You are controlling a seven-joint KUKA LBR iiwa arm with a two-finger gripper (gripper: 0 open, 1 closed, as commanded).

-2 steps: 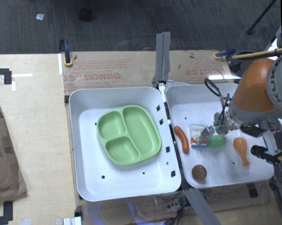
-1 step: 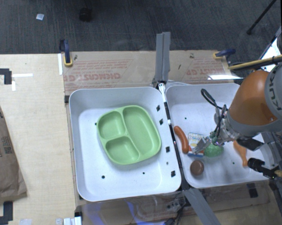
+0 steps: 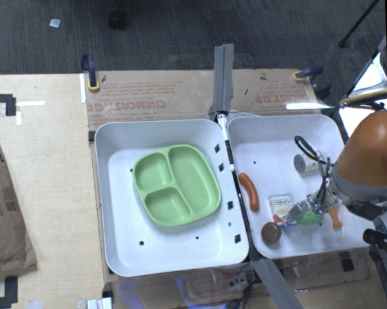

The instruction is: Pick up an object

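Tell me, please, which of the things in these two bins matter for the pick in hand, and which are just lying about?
Belonging to the job:
- gripper, low in the right white bin
- small green object beside it
- small printed packet
- brown round ball

Lying about:
- orange sausage-shaped toy
- grey cylinder
- green three-compartment plastic plate in the left white bin

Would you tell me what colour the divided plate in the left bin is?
Light green; the divided plate shows plainly in the camera view.
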